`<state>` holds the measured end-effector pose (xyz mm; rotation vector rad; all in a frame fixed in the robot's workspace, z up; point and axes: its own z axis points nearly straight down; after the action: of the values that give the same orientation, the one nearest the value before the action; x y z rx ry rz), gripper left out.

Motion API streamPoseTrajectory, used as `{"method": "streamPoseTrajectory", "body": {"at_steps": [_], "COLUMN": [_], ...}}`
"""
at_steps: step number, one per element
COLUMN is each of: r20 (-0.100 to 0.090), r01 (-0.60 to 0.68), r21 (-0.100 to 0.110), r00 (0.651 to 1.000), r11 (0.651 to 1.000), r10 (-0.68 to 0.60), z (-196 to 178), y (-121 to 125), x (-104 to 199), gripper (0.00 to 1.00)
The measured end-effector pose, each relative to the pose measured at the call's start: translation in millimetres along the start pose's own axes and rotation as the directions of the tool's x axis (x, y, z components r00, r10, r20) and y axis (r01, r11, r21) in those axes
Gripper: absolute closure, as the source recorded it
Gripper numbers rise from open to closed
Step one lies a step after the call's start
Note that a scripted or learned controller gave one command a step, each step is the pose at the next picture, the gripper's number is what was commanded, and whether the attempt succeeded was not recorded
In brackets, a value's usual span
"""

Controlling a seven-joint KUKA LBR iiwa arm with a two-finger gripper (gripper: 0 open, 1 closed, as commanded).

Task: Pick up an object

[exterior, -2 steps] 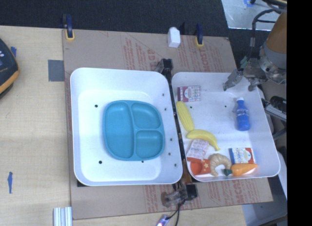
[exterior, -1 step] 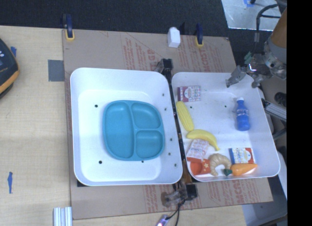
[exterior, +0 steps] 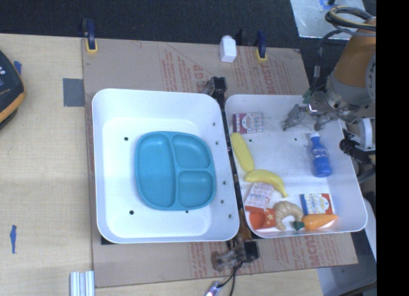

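Leftmost on the bench, left bin has a smooth blue three-section plate. Right bin holds the candidates: ribbed corn, curved banana, flat packets, croissant, carrot, juice box, glossy blue bottle. Pincer hovers at the bin's far right corner, fingers spread, nothing between them. Bottle is nearest, just below it. Judgement: pick not started; descend, grasp, lift all left.
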<state>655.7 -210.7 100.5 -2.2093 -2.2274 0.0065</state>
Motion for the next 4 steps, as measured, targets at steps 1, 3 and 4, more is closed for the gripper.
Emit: {"method": "streamPoseTrajectory", "body": {"at_steps": [1,3,4], "r20": [0.001,0.001,0.0], "r01": [-0.003,-0.004,-0.004], "r21": [-0.006,-0.001,-0.004], "r00": [1.0,1.0,1.0], "r11": [1.0,1.0,1.0], "r10": [0.003,0.004,0.004], "z": [-81,-26,-36], "y": [1,-43,-14], "x": [-2,0,-1], "gripper": [0.0,0.0,0.0]}}
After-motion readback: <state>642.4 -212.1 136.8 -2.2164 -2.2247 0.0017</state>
